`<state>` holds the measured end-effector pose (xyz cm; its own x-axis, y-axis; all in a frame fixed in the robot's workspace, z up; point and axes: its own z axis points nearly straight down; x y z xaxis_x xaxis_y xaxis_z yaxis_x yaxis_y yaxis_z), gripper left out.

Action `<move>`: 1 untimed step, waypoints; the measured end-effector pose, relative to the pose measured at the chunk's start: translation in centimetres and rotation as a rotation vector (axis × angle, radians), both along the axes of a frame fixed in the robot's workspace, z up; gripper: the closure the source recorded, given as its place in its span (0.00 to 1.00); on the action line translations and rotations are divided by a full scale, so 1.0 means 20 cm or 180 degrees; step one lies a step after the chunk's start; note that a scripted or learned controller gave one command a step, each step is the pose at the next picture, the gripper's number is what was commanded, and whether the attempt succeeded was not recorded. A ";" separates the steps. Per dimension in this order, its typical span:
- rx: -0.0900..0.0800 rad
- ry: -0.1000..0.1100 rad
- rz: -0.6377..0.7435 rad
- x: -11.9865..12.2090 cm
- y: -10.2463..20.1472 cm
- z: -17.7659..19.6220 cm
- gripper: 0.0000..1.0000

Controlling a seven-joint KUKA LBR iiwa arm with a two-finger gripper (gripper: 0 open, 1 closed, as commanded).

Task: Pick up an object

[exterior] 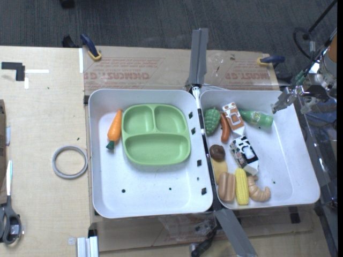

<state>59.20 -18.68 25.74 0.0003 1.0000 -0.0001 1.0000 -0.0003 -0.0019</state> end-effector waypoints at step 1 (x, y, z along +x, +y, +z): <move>-0.0001 -0.0002 0.0139 0.05 0.27 -0.83 0.00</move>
<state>60.20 -13.35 9.15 -0.0435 0.9991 -0.0004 0.9991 0.0435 -0.0012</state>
